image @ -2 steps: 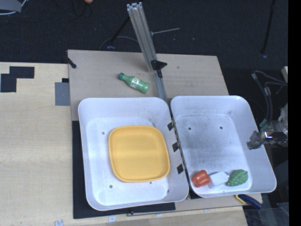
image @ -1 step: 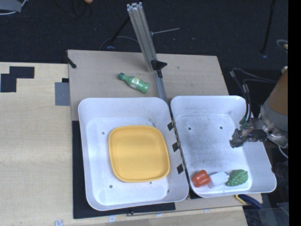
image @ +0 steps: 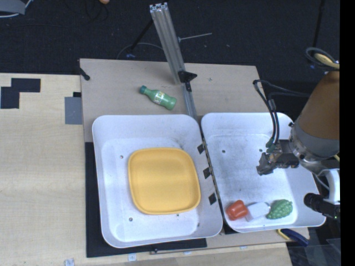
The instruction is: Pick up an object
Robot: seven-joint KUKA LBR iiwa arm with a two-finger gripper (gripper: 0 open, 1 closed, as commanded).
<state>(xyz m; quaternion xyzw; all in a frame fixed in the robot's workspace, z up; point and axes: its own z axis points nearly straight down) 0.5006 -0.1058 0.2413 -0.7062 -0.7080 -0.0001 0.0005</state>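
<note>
In the right bin [image: 238, 132], three small things lie near the front edge: a red pepper-like piece [image: 237, 209], a white block [image: 258, 210] and a green bunch of grapes [image: 280, 209]. My gripper [image: 267, 165] hangs over the right part of that bin, behind the three things and apart from them. Nothing shows between its dark fingers. A yellow square plate [image: 163, 180] rests in the left bin [image: 108, 143].
A green bottle [image: 158, 97] lies on the bench behind the left bin. A slanted metal rail [image: 172, 37] rises behind the bins. Black clips [image: 206, 172] line the seam between the bins. The arm's cable [image: 272, 112] loops over the right bin's back edge.
</note>
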